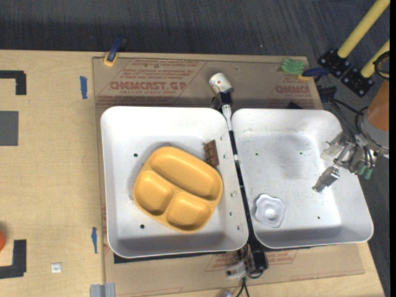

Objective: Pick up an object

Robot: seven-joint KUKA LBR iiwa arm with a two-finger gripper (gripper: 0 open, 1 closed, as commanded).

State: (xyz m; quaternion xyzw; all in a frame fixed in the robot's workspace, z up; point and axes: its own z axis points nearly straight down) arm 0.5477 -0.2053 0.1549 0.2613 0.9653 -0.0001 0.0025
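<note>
Right bin (291, 138) mostly bare, hand (326, 179) near rim

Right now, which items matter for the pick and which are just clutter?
Job:
yellow divided tray, left bin
small brown block, left bin
clear plastic piece, right bin
gripper

Clutter:
yellow clamp
green clamp
blue tape

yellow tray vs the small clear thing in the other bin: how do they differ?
The yellow tray is large, opaque and split into three compartments; the clear lid-like piece is small, see-through and single. The tray lies mid left bin, askew; the clear piece sits near the right bin's front edge. Both lie flat, apart from the gripper.
</note>
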